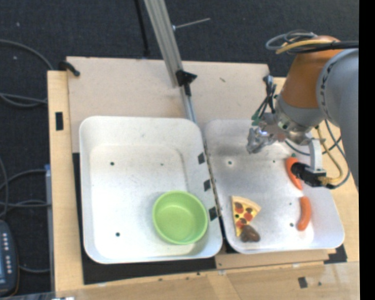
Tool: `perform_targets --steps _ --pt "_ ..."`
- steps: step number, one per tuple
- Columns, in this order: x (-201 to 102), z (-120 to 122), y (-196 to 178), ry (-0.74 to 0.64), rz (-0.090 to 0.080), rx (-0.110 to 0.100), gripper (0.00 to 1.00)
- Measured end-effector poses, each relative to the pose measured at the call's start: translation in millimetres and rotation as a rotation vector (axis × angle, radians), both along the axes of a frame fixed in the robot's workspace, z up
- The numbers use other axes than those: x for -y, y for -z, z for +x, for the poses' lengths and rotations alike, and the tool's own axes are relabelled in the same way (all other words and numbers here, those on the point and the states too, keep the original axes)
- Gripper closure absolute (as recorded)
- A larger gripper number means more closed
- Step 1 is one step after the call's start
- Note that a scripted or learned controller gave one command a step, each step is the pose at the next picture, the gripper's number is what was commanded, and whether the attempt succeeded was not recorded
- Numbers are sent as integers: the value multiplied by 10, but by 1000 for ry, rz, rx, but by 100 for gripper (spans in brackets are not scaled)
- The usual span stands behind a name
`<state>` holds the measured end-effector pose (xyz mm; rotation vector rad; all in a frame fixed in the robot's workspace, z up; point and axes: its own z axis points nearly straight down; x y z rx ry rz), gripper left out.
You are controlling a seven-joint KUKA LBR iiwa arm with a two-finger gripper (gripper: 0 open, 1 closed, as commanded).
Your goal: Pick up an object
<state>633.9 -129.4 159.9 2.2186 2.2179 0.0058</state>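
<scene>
Pizza slice (244,212) lies near, below the pincer (257,141), whose grip state is unclear.

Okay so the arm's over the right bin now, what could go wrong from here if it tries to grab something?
1. The gripper sits near the right bin's far end, away from the pizza slice and the sausage, so closing here would likely catch nothing.
2. The pizza slice touches a dark brown piece; a grasp there might nudge both or lift neither.
3. The sausage and the orange carrot-like piece lie by the bin's right wall, where the arm could bump the rim.
</scene>
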Motion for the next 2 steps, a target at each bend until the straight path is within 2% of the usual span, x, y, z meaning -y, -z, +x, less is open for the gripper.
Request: perform_targets --steps 1,2 --pt "-33 78 -626 -4 0 3 100" --pt "-29 87 -731 -6 1 -3 100"
